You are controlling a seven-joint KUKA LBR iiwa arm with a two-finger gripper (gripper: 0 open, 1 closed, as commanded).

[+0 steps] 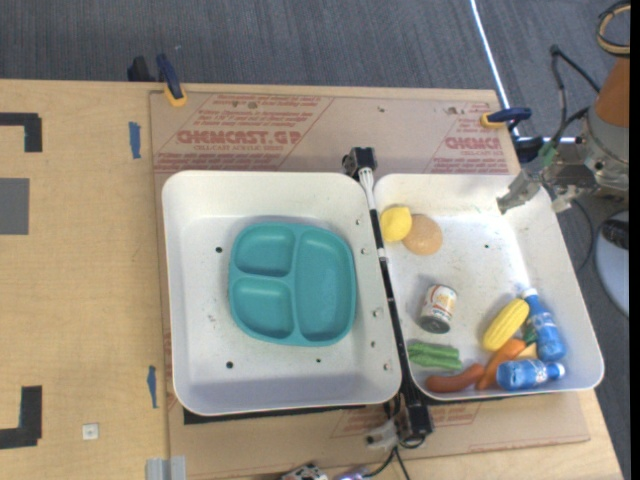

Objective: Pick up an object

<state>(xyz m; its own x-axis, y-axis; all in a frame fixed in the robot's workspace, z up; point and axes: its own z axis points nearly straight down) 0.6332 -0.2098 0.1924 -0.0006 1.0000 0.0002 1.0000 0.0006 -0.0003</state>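
objects for picking sit in the right bin point(560, 268): a yellow lemon point(396, 223) touching a tan round fruit point(423, 235) near the back left corner, a small tin can point(437, 308) about mid-bin, tilted. front right corner is a crowded pile: yellow corn cob point(506, 323), blue bottle point(545, 334), a second blue bottle point(528, 373) lying flat at the front wall, an orange carrot-like piece point(505, 354) between them. green bean pod point(434, 354) and a red sausage-like piece point(456, 381) lie along the front left, just beside each other. left bin point(190, 298) holds a teal divided plate point(294, 281), centered, flat. my claw point(522, 190) is over the back right corner of the right bin, close to the rim, well apart from all the objects, nothing between its tips. whether it is spread or closed, cannot tell at this size. my arm point(612, 118) comes in from the right edge.
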